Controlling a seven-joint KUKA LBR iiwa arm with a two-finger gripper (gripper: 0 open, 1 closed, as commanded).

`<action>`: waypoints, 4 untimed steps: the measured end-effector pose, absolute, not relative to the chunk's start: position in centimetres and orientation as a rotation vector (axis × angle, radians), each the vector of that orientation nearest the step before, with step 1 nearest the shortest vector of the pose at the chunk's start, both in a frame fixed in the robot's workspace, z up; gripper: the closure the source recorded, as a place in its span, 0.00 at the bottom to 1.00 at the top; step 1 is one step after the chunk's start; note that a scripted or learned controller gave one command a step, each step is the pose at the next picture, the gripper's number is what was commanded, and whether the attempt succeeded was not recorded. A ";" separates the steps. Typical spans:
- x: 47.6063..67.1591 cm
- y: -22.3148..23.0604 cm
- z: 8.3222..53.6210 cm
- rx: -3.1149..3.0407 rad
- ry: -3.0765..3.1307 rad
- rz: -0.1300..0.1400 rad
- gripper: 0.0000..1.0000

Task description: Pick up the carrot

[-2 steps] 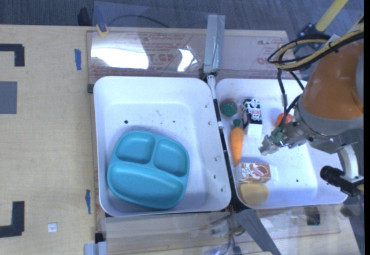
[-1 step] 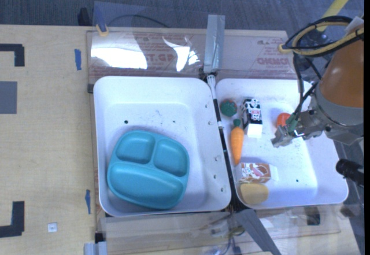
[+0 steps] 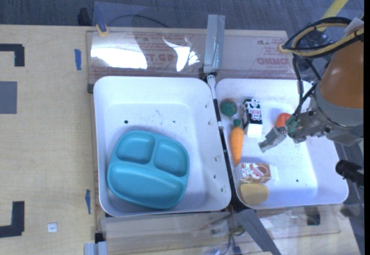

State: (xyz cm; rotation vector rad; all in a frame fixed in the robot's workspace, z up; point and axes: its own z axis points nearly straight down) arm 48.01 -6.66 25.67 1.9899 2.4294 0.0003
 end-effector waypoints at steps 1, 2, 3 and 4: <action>53.5 -2.0 19.1 1.784 2.592 -0.004 0.00; 55.4 2.0 18.4 2.128 2.310 0.001 0.00; 63.3 -4.7 18.4 2.209 2.231 -0.003 0.00; 61.3 -3.4 18.5 2.038 2.393 -0.002 0.00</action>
